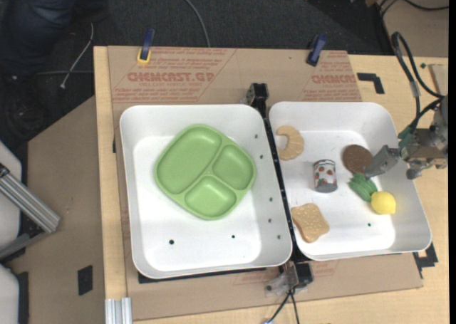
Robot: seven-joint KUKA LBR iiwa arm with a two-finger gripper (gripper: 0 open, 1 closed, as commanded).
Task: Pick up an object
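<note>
Gripper (pixel 377 163) sits at the right bin's (pixel 335 115) right edge, about midway along it, reaching in from the right. Can't tell whether it's spread or closed: from above it reads as one grey angled piece, tip low over the bin floor. Nothing visibly between the tips. Tip is just beside the brown round disc (pixel 356 158) (looks like a cookie or patty), touching or nearly so, can't say which. The rest of the wrist hardware w/ cables lies past the bin's right rim, over the bench (pixel 214 73).

Just below the tip, near the right edge: a green leafy toy (pixel 363 186), and touching its lower end a yellow lemon-like ball (pixel 383 203). These two lie towards the bin's lower right corner.

Mid-bin: a small can (pixel 325 176), grey w/ red-white label, upright or slightly tilted, apart from the disc. Near the bin's left edge, upper part: a tan half-ring pastry (pixel 290 142) (bitten donut shape). Near the lower left corner: a toast slice (pixel 311 222), flat, tan.

Left bin (pixel 142 244) holds a green divided plate (pixel 205 171), 3 compartments, turned diagonal, lying around the bin's centre and a bit towards its upper side; nothing in the compartments.

Bins sit side by side, touching along a black clamp strip (pixel 274 173) between them. Both rest on a cardboard sheet w/ red print on the bench; two blue clips (pixel 147 43) at the sheet's far edge, one near each far corner region.
</note>
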